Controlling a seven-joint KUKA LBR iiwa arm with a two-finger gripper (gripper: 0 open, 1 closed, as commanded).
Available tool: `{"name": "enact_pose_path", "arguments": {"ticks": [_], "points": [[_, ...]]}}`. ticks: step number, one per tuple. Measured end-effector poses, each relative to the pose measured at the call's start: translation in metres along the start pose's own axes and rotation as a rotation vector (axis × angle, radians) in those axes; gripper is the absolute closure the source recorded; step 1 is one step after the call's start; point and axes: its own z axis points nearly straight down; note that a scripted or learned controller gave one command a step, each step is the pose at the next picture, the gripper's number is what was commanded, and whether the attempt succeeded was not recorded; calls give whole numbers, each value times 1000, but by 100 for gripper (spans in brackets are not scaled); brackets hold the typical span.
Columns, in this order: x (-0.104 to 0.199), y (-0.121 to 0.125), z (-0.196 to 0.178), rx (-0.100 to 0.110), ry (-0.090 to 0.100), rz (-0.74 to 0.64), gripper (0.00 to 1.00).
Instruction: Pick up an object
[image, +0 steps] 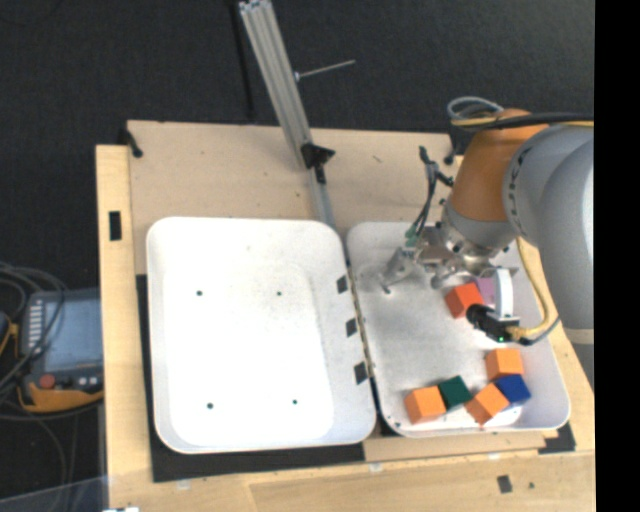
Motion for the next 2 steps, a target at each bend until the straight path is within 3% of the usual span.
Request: {"name": "enact_pose_path", "arguments": {"ticks": [1, 2], "points": [[0, 2, -14, -8, 2, 5, 100], [-4, 12, -74, -11, 2, -5, 100]]}}
